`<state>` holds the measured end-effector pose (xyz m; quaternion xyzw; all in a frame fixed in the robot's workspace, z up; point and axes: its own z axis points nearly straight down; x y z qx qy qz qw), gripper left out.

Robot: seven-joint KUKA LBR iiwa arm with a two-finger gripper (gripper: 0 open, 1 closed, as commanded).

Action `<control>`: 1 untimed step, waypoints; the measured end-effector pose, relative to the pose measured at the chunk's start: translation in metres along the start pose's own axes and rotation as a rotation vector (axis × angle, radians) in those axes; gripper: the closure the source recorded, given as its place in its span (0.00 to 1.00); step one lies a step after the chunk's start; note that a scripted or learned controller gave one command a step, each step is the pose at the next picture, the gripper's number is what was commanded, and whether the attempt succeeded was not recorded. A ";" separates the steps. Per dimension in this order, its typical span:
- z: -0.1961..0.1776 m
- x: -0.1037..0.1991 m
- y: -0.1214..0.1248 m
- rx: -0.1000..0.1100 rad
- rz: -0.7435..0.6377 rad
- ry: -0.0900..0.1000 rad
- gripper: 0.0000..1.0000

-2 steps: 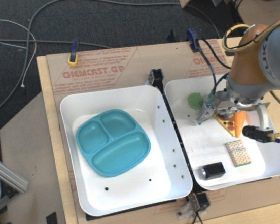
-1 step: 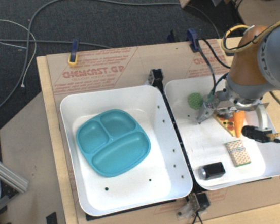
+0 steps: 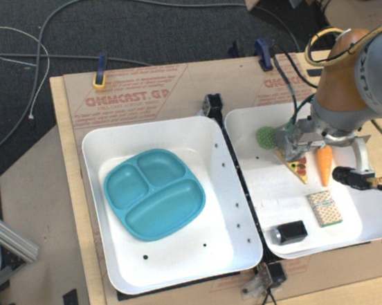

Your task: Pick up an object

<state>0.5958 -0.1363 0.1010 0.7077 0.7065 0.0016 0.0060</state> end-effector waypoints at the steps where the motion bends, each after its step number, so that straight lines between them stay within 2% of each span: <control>1: -0.064 -0.003 0.004 0.005 -0.002 0.005 1.00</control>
